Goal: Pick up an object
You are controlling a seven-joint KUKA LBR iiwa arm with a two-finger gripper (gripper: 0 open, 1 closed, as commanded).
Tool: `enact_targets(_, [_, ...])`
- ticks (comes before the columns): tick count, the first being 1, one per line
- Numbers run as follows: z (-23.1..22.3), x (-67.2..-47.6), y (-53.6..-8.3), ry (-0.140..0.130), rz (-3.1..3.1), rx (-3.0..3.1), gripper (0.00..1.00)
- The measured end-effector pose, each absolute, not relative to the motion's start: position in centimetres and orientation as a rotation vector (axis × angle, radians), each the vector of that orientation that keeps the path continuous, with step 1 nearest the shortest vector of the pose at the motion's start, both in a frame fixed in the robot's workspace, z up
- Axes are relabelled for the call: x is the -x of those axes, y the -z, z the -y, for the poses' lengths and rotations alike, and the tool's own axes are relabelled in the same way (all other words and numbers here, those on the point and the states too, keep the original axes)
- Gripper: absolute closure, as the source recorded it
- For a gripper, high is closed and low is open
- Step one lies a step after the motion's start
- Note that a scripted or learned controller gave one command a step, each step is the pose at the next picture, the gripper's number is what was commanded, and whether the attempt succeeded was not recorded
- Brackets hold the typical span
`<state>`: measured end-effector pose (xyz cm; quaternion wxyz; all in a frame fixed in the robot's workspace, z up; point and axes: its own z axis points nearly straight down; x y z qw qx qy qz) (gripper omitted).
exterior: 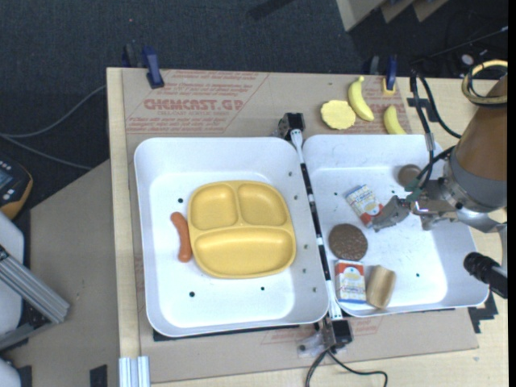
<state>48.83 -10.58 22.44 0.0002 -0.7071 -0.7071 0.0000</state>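
Grey gripper hung low inside the right bin, coming in from the right; whether it was released or clenched you couldn't tell, and nothing showed caught in it. Closest candidate for your pick was the small snack packet, lying just up-left of the tip, its long axis tilted on a diagonal. Brown round cookie sat just down-left, flat on the bin floor, about as near. Further down you had a red-and-white carton touching a tan bread-like piece near the front wall. A brown round lump sat behind the wrist. Nothing stood between tip and packet, I'd judge. Left bin held the yellow divided plate with a sausage beside it, well apart. Bananas lay outside on the bench.
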Motion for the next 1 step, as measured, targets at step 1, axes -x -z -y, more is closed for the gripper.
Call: enact_targets(1, [9.35,-49.2,-14.0,-0.008,2.215,2.214,0.0])
